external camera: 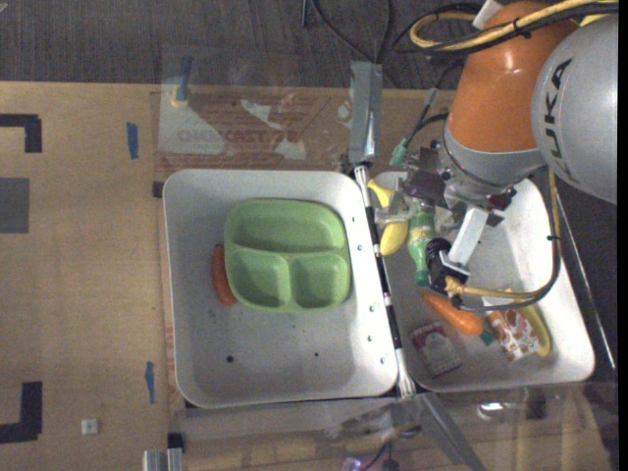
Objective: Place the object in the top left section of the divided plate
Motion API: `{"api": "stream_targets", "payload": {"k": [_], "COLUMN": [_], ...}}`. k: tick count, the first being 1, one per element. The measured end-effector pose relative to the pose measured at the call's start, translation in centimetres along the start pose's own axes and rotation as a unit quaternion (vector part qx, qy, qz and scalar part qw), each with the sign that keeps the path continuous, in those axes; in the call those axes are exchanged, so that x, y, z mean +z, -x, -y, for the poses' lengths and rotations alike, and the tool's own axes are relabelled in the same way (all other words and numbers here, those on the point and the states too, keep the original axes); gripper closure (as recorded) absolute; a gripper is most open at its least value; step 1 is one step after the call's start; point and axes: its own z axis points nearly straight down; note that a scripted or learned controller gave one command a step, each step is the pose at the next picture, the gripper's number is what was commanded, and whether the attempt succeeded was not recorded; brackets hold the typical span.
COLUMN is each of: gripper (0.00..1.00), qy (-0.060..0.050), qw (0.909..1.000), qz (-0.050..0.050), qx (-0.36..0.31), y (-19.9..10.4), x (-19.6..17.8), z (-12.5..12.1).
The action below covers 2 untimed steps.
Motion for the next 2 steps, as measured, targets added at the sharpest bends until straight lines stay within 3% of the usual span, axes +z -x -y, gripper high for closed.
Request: {"api": "stream_targets", "payload": {"k": [1,2], "gripper": [0.00,1.00], "qy": [0.000,0.001], "qw": [1.0000,1.0000], "qz": [0.000,-0.001], "qx": [0.000,0.000], "y": [-0.01,-0.01], "x": [-0.03,-0.99], "z": [-0.01,-0.07]}}
